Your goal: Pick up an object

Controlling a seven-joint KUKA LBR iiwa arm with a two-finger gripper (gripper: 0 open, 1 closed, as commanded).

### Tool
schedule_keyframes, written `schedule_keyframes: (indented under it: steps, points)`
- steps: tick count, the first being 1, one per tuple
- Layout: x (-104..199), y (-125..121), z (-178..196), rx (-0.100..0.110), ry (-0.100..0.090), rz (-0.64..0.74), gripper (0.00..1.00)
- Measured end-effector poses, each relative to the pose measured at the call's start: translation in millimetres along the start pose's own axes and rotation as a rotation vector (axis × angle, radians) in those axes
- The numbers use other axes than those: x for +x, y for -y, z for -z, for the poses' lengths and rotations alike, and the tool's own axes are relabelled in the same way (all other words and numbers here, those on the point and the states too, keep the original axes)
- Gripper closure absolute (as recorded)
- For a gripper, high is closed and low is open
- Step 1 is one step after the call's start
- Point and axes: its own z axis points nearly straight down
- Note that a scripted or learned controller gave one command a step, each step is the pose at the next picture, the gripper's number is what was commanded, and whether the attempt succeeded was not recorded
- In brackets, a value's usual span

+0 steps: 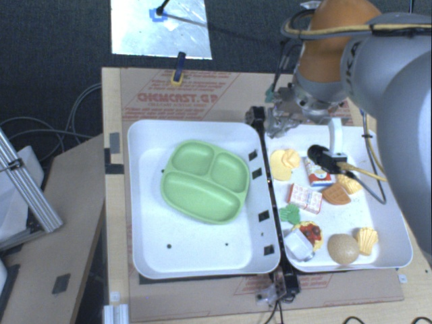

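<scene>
My gripper (277, 125) hangs over the far left corner of the right bin (389, 216), above its contents. Nothing shows between its fingers. Closest to it is a yellow toy food (283, 163), just below it in the view. Further toward the front lie a red and white can (318, 175), a red and white box (305, 198), a brown pastry (337, 195), a green piece (291, 214), a clear-wrapped red item (306, 236), a beige ball (343, 248) and a yellow shell (366, 239).
The left bin (148, 241) holds a green divided plate (205, 180). A black divider with clips (264, 187) runs between the bins. The big grey arm (391, 73) covers the right bin's far right side. A metal sheet (160, 17) lies behind the bench.
</scene>
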Motion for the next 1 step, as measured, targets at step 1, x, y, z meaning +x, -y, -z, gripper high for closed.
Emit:
schedule_keyframes:
  steps: [1]
  points:
    - [8.8,5.2,11.5,-0.001,-0.001,0.002,1.0]
